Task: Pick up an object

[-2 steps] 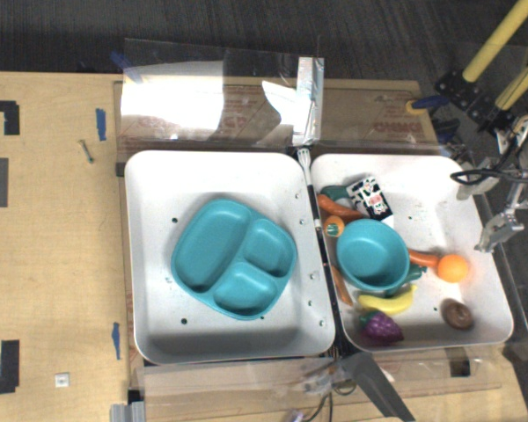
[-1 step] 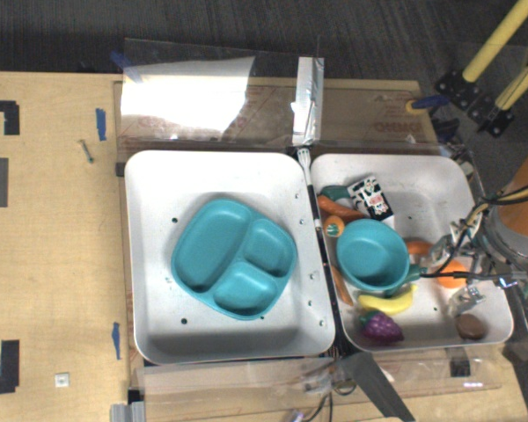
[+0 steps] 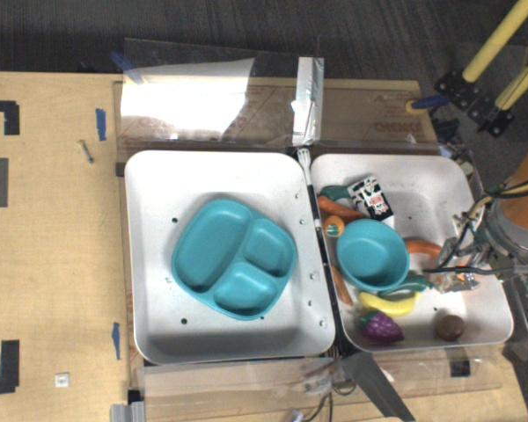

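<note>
Fig. legend. Gripper (image 3: 462, 266) sits low over the right bin (image 3: 422, 176), by that bin's right edge, w/ cables bunched round the wrist. You can't tell how far it's parted or whether it holds anything (wiring and blur hide the tips). It seems to hang above bare bin floor, between the orange piece (image 3: 422, 247) and the brown ball (image 3: 450, 326).

Working outward: the teal bowl (image 3: 372, 253) stands upright mid-bin, just beside the gripper on its left. The yellow banana (image 3: 389, 302) touches the bowl's near rim; the purple grapes (image 3: 381, 327) lie at the bin's near edge, just beside the banana. The carrot (image 3: 339, 207) and black-and-white carton (image 3: 370, 197) crowd the far-left corner.

Judgement: candidates are clustered along the bin's left half, prob. because they were dumped loose, so your nearest free picks are the brown ball (near-right corner) and the orange piece.

Left bin (image 3: 154, 236) carries a teal divided plate (image 3: 233, 255), centred, nothing on it.
</note>
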Motion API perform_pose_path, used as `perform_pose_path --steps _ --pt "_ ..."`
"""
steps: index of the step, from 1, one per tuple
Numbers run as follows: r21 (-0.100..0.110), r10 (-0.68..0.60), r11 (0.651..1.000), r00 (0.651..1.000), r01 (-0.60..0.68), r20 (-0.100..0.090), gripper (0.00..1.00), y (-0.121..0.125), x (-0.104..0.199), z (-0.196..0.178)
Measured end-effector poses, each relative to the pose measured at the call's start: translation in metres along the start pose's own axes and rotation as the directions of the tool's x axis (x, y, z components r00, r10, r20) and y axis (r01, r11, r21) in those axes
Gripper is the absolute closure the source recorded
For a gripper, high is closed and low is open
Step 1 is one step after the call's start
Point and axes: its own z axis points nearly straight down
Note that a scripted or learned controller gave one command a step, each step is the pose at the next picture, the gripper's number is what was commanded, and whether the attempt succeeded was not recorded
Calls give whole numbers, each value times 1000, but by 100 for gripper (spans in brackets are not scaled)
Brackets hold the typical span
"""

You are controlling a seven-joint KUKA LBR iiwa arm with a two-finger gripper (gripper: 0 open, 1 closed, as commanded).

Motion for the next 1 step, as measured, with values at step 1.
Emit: perform_pose_path --steps 1 --pt "-3 0 1000 1000 0 -6 100 34 -39 -134"
